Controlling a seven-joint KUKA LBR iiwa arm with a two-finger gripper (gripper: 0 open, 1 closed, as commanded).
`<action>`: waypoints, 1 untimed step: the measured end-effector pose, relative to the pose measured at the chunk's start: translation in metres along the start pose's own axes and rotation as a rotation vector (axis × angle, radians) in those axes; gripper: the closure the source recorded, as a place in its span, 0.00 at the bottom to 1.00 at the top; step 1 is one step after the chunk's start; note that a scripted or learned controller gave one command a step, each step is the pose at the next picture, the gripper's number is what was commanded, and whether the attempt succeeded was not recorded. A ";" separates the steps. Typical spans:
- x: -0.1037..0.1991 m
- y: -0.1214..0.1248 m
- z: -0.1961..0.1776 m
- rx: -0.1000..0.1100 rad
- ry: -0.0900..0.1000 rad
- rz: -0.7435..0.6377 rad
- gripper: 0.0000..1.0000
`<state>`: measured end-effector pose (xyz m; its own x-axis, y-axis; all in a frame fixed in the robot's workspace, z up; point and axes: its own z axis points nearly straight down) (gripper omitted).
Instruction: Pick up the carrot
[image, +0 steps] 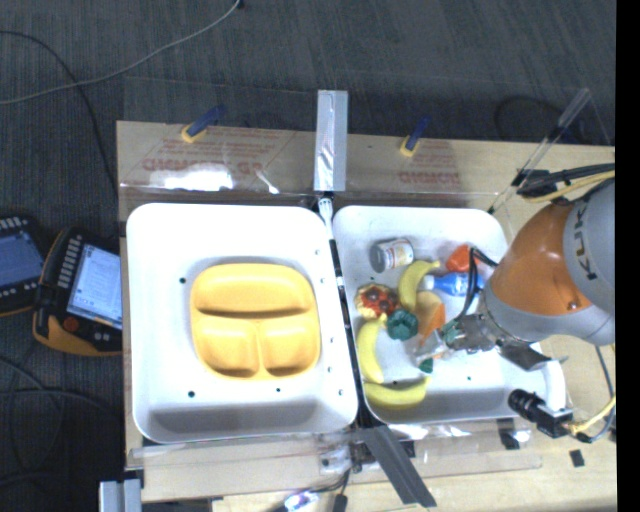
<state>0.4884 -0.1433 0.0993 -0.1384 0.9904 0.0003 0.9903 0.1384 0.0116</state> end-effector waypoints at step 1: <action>0.015 0.040 -0.076 0.015 -0.002 0.049 1.00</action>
<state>0.5249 -0.1226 0.1755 -0.0901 0.9959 -0.0020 0.9959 0.0901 -0.0032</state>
